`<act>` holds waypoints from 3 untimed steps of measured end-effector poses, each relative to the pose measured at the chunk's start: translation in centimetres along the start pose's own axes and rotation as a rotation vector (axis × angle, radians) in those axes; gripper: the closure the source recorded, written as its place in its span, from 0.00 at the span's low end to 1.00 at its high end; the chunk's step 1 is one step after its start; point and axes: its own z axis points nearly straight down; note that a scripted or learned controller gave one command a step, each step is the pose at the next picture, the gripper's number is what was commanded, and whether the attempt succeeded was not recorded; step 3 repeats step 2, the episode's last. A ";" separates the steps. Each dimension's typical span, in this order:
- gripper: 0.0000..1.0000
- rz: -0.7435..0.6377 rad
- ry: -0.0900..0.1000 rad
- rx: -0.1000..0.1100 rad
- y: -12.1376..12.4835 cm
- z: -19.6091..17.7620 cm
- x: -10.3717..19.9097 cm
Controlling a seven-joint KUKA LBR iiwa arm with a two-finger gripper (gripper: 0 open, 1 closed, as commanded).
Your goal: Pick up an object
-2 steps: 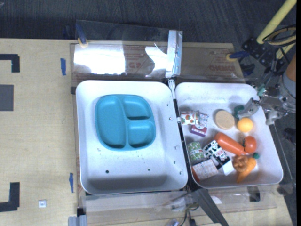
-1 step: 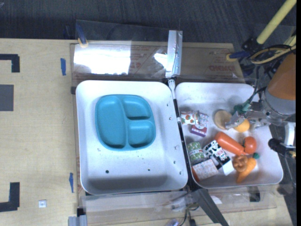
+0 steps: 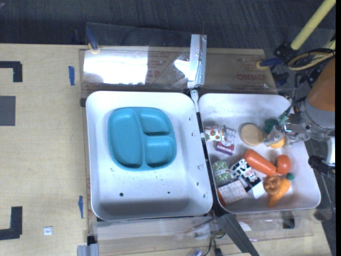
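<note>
The end effector (image 3: 292,126) hangs over the right bin's (image 3: 250,101) far right edge; whether it is open or closed cannot be told, and nothing shows in its grip. Just left of it lie a yellow-green toy (image 3: 275,134) and a tan disc (image 3: 251,134). Below it sit an orange carrot (image 3: 260,162) and a tomato (image 3: 284,164). Well to its left, the left bin (image 3: 101,159) holds a blue divided plate (image 3: 141,137).

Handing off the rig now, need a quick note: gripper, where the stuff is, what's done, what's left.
Gripper: at the right bin's far right edge, near the round tan disc; finger state unclear.
Things: carrot, tomato, black-and-white carton and small packets all lie in the right bin. Blue divided tray sits in the left bin.
Done: nothing visibly lifted.
Left: grasp one object and raise it.
</note>
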 end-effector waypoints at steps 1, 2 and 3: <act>1.00 -0.031 0.000 -0.014 2.5 -8.9 11.7; 1.00 -0.243 -0.004 -0.003 3.4 -6.6 9.6; 1.00 -0.243 -0.004 -0.003 3.4 -6.6 9.6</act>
